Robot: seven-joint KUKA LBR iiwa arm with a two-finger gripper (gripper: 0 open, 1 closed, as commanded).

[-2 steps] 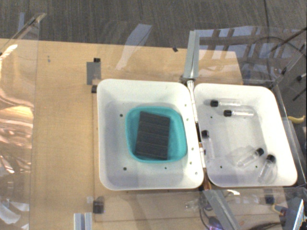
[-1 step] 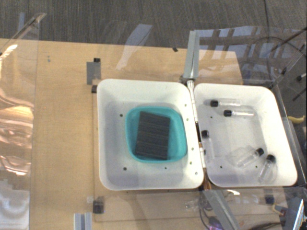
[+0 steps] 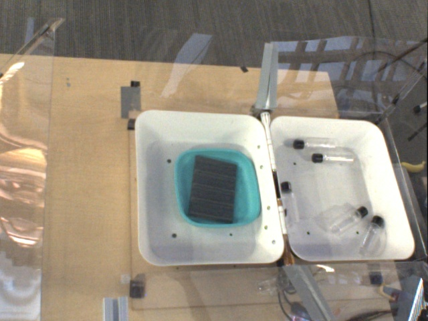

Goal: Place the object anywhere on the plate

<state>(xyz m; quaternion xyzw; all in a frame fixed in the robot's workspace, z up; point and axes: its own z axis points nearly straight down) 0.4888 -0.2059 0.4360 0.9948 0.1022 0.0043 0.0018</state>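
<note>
- Lying in the right bin (image 3: 391,179): several clear vials with black caps, scattered; the nearest pair (image 3: 344,218) sits at the lower right corner.
- Teal plate (image 3: 251,186) sits in the left bin (image 3: 154,179), a dark ribbed block (image 3: 214,189) on it, long axis running near to far.
- Vials lie to the plate's right, across the divider.
- Hand's state: cannot tell.

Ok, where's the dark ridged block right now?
In the camera view, the dark ridged block lies flat on the teal plate in the middle of the left bin, beside the right bin holding clear vials.
</note>
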